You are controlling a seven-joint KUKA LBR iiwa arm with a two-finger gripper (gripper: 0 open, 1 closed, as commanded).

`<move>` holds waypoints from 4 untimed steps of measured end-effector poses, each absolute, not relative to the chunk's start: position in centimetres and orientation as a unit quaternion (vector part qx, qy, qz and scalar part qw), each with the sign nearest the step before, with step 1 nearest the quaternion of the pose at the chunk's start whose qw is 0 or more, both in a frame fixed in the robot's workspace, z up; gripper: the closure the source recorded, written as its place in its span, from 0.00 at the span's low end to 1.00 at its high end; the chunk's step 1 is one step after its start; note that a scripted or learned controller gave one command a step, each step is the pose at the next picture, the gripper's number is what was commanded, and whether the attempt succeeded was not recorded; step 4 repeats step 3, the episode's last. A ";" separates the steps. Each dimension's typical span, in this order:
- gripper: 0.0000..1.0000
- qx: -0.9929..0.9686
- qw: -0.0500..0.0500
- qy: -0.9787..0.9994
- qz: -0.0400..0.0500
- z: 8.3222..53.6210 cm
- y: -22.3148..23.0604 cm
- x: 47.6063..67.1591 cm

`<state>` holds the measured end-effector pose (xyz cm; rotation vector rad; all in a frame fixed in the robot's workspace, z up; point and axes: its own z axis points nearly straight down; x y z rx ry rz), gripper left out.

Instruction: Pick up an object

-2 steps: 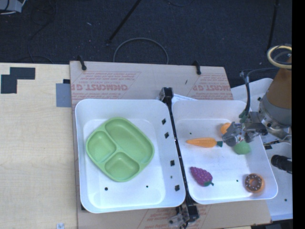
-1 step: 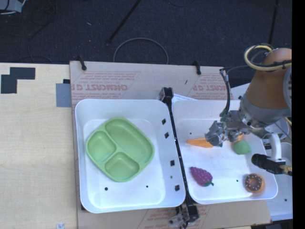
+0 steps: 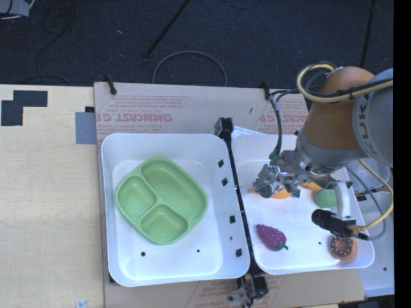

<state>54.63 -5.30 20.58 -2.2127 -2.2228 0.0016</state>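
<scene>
My gripper hangs low over the middle of the right bin, right above an orange object whose edge shows beneath it. A purple grape bunch lies nearer the front of that bin, left of centre. A green object sits to the right of the gripper, partly behind the arm. A brown doughnut-like piece rests in the front right corner. The arm's orange band and grey wrist hide the bin's back right part.
The left bin holds a green divided plate. A black divider strip runs between the two bins. A black cylindrical part and cables hang off the wrist over the right bin's right side.
</scene>
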 end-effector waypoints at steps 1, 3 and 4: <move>1.00 -0.705 0.002 -0.709 0.000 21.9 -0.3 55.2; 1.00 -0.705 0.002 -0.709 0.001 21.9 9.5 54.2; 1.00 -0.705 0.002 -0.709 0.001 21.9 9.5 54.2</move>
